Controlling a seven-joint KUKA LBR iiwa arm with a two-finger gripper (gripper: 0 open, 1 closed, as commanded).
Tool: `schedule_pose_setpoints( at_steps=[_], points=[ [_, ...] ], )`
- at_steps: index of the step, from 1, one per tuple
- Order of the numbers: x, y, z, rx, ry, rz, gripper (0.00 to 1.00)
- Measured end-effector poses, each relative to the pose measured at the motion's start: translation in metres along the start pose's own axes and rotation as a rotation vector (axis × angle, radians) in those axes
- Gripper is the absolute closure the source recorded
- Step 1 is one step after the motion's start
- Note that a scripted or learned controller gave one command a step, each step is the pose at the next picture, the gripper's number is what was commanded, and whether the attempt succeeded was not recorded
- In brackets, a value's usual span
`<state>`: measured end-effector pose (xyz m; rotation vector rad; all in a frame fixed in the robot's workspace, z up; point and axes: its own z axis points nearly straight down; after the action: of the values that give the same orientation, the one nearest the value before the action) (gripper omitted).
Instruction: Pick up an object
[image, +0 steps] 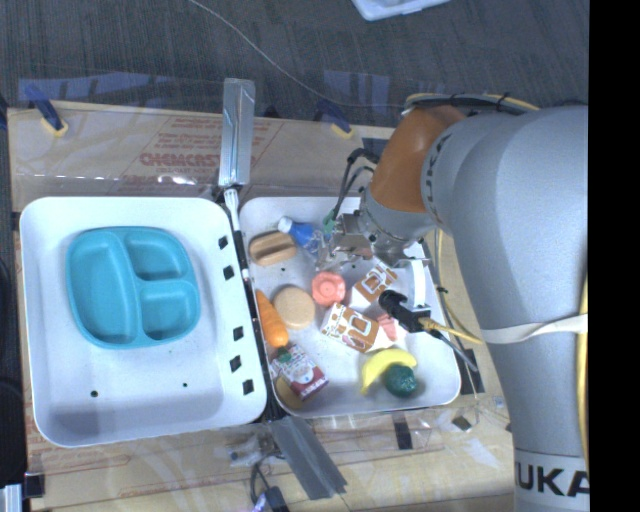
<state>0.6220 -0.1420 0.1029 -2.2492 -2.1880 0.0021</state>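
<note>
The right bin (440, 385) holds several small items. A brown bun (272, 247) and a blue-and-white bottle (298, 232) lie at its far left. A pink round piece (328, 288) and a tan disc (294, 305) sit mid-bin, with an orange carrot (270, 320) along the left wall. My gripper (347, 243) hangs low over the bin's far part, just right of the bottle and above the pink piece. Whether it touches anything is hidden by its own body.
A patterned snack box (350, 327), a second one (375, 285), a red packet (301, 378), a yellow banana (383, 364) and a green piece (402, 382) fill the near half. The left bin (120, 400) bears a blue divided tray (133, 282). My arm covers the right side.
</note>
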Motion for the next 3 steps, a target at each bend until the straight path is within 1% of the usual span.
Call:
schedule_pose_setpoints(
  at_steps=[1,2,3],
  points=[
    [0.000,0.000,0.000,0.000,0.000,0.000,0.00],
    [0.000,-0.049,0.010,-0.005,-0.001,-0.254,0.00],
    [-0.001,-0.049,0.000,-0.003,-0.002,-0.258,1.00]
  ],
)
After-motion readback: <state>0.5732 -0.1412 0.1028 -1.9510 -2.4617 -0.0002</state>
